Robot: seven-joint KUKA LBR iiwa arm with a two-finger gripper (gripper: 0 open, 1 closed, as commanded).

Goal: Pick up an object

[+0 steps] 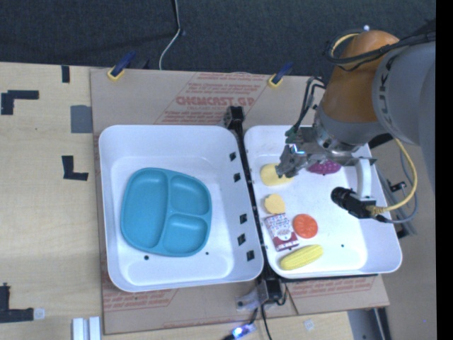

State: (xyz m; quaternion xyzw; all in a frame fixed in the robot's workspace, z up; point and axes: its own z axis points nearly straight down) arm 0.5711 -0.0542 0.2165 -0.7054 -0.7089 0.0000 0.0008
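Observation:
The right bin [382, 257] holds several small toy items. A pale yellow piece [271, 175] lies near its left wall. Below it sit a small tan piece [274, 204], a red-and-white packet [281, 232], an orange-red disc [306, 225] and a yellow corn cob [301, 256]. A purple item [327, 167] peeks out from under the arm. My gripper [289, 163] hangs low over the bin, its tips right beside the pale yellow piece on that piece's right side. I see nothing held between them.
The left bin [113, 147] holds a blue divided plate [166, 212]. A black divider with clips [244, 190] runs between the bins. A black cable fitting [352, 201] hangs off the arm over the right bin. Cardboard lies under both bins.

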